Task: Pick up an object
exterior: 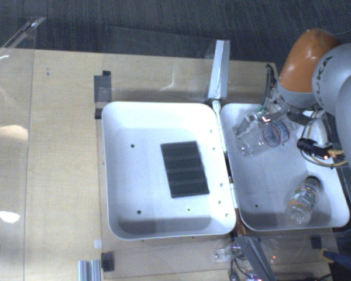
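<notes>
Hovering over the clear cup (254,136) in the right bin (281,215), tool (268,117) state unreadable; slick transparent wall could slip or roll away.

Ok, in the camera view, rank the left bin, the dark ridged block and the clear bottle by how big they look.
1. left bin
2. dark ridged block
3. clear bottle

The bottle is see-through against the white bin, so its outline is faint.

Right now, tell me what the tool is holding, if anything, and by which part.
It cannot be told. The tool sits low in the right bin, right at a clear plastic object, but no hold shows. A clear plastic bottle lies apart, nearer the front.
</notes>
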`<state>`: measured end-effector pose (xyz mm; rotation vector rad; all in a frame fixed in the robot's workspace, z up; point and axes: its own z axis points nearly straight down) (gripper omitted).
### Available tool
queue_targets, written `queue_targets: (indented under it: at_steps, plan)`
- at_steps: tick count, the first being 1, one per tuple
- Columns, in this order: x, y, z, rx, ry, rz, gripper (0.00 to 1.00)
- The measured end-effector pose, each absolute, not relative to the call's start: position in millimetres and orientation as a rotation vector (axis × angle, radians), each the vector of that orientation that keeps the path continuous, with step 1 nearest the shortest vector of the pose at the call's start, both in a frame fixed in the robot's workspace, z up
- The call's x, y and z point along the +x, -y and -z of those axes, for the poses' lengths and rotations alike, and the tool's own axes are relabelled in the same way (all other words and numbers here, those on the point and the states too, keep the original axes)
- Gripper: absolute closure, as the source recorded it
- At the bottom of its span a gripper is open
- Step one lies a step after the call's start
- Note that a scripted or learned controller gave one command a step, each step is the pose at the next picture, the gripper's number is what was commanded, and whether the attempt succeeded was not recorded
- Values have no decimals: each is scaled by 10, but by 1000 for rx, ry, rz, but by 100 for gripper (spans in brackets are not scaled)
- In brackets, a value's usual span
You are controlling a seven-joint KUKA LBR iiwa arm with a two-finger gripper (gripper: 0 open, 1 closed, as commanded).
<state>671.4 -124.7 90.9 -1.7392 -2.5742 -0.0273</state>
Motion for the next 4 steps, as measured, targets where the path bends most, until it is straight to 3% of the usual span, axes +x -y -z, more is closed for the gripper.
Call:
queue_targets:
  at_steps: [1,2,3,4]
  plan:
    - [6709,1308,-879,-1758,2560,26,0]
    - [6425,937,-879,-1876,2528,10,0]
    - [6234,1465,-1039,-1976,2450,6,0]
    - [6202,2036,-954,-1809,2578,6,0]
